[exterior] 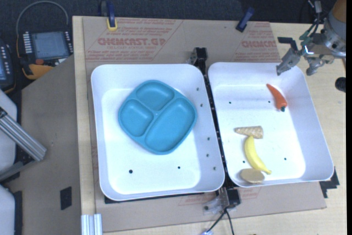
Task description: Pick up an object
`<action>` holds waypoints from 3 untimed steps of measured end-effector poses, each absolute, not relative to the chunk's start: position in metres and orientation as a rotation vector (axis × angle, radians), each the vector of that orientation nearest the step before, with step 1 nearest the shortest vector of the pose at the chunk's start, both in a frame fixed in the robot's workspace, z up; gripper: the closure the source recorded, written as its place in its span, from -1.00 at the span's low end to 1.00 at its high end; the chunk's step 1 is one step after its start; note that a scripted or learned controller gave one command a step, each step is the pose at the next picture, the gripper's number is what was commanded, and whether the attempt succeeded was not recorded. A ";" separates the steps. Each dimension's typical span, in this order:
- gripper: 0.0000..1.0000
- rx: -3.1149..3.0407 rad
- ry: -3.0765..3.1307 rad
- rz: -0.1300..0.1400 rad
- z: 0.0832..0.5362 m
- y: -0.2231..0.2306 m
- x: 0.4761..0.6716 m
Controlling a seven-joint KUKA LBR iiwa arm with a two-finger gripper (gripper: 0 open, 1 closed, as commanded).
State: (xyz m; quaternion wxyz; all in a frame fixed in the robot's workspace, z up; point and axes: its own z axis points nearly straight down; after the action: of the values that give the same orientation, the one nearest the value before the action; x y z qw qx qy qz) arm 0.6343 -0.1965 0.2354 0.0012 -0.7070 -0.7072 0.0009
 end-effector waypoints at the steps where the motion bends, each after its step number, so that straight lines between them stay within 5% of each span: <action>1: -1.00 -2.217 -2.220 0.003 0.180 -0.191 0.642; 2: -1.00 -2.216 -2.220 0.005 0.118 -0.186 0.640; 3: 1.00 -2.220 -2.226 -0.001 0.132 -0.187 0.641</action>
State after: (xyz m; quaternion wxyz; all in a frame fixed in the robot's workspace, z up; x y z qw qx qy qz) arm 0.6413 -0.1867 0.1318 -0.0010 -0.7062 -0.7080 -0.0003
